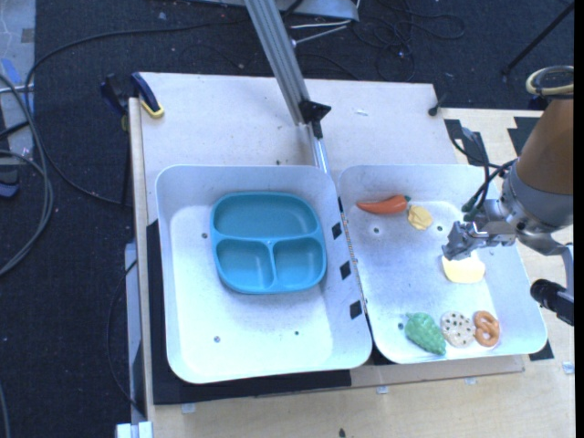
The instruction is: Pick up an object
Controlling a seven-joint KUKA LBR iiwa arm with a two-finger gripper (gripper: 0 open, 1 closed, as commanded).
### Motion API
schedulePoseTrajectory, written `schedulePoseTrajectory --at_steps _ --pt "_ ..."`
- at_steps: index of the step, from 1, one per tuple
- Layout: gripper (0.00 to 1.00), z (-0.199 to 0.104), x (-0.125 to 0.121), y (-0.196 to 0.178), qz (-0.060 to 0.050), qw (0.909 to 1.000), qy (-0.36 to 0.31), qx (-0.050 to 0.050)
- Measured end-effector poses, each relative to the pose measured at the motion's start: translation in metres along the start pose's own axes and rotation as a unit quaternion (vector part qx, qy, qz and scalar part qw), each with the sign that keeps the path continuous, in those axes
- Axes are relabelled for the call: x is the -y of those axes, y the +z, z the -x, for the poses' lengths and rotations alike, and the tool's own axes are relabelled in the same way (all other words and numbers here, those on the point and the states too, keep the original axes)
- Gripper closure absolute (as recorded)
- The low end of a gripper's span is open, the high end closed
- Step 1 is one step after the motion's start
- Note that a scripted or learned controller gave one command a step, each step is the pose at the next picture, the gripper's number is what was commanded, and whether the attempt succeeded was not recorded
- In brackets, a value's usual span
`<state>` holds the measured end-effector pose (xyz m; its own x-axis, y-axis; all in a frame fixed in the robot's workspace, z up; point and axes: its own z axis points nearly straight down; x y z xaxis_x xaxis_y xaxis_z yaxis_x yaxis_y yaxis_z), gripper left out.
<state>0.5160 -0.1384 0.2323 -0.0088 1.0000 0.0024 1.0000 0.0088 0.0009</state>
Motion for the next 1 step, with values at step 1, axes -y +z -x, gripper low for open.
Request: schedulePoseTrajectory --at_steps 1 --pt "1.0 -0.0644 -0.0109 0.0012 0.0 1.0 0.0 0.0"
